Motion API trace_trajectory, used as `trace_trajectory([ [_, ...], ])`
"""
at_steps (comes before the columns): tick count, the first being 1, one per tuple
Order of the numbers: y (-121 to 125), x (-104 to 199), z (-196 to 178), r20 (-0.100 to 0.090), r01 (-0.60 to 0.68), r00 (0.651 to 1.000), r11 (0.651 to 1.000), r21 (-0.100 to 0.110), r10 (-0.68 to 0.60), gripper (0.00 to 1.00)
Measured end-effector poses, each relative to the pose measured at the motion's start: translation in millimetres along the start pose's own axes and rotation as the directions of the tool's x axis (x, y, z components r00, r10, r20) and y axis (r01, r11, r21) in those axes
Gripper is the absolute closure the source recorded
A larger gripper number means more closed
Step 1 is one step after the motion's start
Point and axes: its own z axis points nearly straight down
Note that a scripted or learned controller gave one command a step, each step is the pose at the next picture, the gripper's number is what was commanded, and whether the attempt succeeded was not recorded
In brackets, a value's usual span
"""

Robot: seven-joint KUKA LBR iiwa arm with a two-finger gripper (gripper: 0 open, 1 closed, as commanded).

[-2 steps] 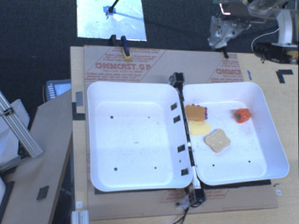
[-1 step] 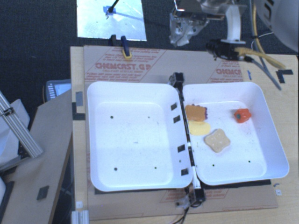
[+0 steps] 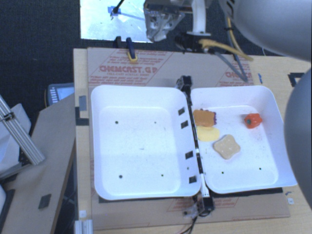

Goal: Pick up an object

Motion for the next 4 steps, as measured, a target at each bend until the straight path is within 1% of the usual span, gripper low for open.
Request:
trace_trajectory([
  [1,14,25,-12,0.000,-0.003,1.000,1.000,-0.004,0.003,1.00],
  [2,13,24,-52,0.001,-0.003,1.000,1.000,-0.005,0.003,1.00],
  [3,13,24,-64,0.001,-0.002,1.000,1.000,-0.002,0.002,1.00],
  [4,13,24,-64,0.001,-0.002,1.000,1.000,-0.002,0.002,0.00],
])
